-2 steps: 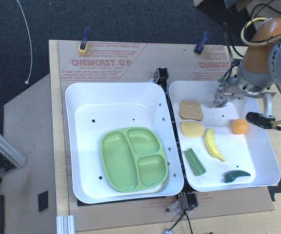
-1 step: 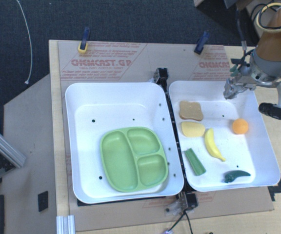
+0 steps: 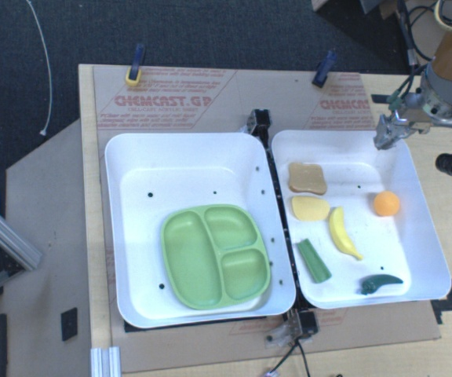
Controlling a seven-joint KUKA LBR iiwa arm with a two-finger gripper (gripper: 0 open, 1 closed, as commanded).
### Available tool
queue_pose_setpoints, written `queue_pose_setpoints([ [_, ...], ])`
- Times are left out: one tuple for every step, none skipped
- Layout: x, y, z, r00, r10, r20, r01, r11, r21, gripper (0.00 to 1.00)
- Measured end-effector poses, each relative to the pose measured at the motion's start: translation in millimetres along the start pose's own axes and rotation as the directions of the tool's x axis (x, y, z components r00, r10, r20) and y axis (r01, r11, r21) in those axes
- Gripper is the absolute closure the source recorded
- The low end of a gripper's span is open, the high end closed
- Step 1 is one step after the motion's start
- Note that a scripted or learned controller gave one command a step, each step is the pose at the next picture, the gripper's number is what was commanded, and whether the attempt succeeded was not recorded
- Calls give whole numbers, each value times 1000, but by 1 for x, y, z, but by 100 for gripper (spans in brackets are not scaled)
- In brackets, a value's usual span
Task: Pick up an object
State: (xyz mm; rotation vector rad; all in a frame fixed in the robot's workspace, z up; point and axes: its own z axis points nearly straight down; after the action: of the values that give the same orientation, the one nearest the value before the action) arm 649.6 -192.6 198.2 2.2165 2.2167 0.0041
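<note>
The right bin [image 3: 344,151] holds a tan slice of bread [image 3: 307,177], a pale yellow piece [image 3: 310,207], a yellow banana [image 3: 342,232], an orange ball [image 3: 386,203], a green stick-shaped piece [image 3: 315,260] and a dark teal piece [image 3: 380,283]. My gripper [image 3: 388,134] hangs over the far right corner of that bin, above and behind the orange ball. Nothing shows between its tips, and it is apart from all the objects.
The left bin [image 3: 132,163] carries a green divided plate [image 3: 214,254] with three compartments. Black clips [image 3: 259,120] join the bins at the centre seam. Blue clamps [image 3: 136,63] hold the cardboard base at the back.
</note>
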Motion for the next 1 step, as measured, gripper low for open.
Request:
queue_pose_setpoints([
  [5,1,-44,1000,-1,-1,1,1000,0,100],
])
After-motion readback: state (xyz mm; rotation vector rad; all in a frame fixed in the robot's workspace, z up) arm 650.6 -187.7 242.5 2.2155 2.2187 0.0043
